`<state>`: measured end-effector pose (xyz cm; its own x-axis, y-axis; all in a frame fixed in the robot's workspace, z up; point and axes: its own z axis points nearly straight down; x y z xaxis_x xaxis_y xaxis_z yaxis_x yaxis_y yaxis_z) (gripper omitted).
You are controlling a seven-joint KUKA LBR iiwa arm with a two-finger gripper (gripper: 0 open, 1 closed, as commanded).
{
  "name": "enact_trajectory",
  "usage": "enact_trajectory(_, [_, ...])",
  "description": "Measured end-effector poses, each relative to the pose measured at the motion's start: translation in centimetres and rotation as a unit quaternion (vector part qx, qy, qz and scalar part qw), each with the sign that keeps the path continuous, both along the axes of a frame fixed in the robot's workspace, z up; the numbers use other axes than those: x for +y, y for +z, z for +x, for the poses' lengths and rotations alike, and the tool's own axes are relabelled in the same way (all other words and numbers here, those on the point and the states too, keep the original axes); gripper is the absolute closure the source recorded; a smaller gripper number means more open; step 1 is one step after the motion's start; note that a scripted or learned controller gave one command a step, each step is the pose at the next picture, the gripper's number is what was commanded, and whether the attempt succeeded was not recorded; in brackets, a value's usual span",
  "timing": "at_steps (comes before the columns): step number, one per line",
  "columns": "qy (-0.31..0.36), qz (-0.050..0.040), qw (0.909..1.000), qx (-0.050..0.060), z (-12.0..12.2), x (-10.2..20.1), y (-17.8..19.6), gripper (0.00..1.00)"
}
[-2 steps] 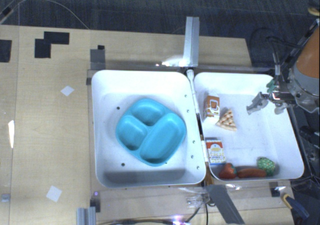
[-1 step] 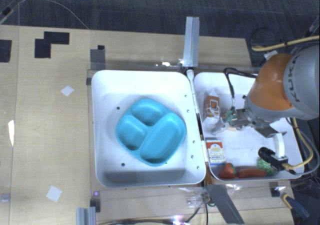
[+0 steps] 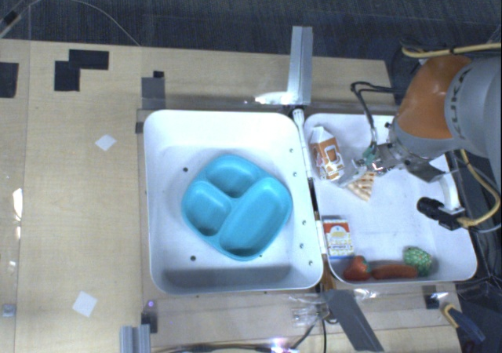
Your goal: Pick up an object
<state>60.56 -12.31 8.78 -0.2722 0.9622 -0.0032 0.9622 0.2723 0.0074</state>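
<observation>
My gripper [image 3: 374,160] hangs low over the back of the right bin [image 3: 455,253], below the grey arm with its orange band [image 3: 430,100]. Directly under and in front of it lies a tan, ridged waffle-like piece [image 3: 362,184]. Just to its left a small orange and white carton [image 3: 326,155] leans against the bin's left wall. Nearer the front lie a small white and red box [image 3: 338,237], a red round item [image 3: 357,268], a brown sausage-like piece [image 3: 394,271] and a green lumpy item [image 3: 419,258].
The left bin [image 3: 169,147] holds a blue divided plate [image 3: 236,206]. A metal post [image 3: 300,65] stands behind the wall between the bins. Black cables [image 3: 369,100] loop behind the wrist, and a black part [image 3: 438,212] juts over the right bin's right side.
</observation>
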Motion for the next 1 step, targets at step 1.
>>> enact_trajectory(1, [0.001, 0.0001, 1.0, -0.002, 0.18, 0.05, 1.07, 1.0])
